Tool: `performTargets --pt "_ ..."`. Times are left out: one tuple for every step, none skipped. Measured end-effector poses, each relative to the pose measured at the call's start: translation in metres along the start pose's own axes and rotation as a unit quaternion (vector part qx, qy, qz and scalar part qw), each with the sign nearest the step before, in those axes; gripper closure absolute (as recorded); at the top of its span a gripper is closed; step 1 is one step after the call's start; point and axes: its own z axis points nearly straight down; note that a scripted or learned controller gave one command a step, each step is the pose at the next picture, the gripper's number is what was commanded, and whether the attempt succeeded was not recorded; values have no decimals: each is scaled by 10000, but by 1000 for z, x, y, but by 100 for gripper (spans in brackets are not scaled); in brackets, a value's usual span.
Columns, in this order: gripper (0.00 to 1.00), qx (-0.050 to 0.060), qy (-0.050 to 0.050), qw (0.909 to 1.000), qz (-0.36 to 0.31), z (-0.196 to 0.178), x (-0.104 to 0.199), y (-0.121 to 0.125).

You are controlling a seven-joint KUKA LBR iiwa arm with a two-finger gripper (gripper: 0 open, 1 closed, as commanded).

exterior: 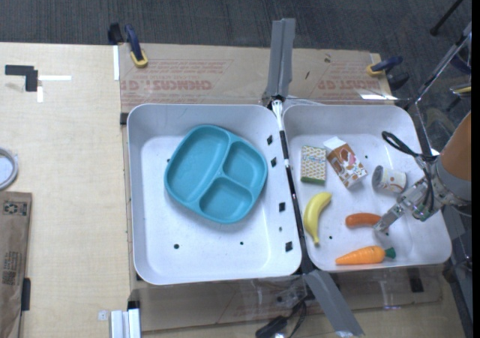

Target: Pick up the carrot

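1. The gripper (385, 225) is low inside the right bin (420, 258); whether it is apart or together cannot be told.
2. The carrot (360, 255) lies just below the gripper, near the bin's front wall, green end toward the arm.
3. A small orange piece (363, 219) lies just left of the gripper.
4. The banana (316, 214) is farther left.
5. Two cartons (330, 163) and a cup (389, 179) sit above the gripper.
6. The blue plate (216, 173) is well left, in the other bin.

One fixed camera looks down at a slant from above the bench (67, 179); both white bins (139, 201) sit mid-frame, fairly distant; dark floor, perhaps carpet, crosses the top.
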Motion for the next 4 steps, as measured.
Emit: performTargets --pt "0 -5 -3 9998 -177 -8 -33 46" --pt "0 0 8 9928 -1199 -2 32 11" --pt "0 -13 -20 9422 -3351 -1 19 -4" --pt "0 -35 -99 8325 -5540 -5 38 17"
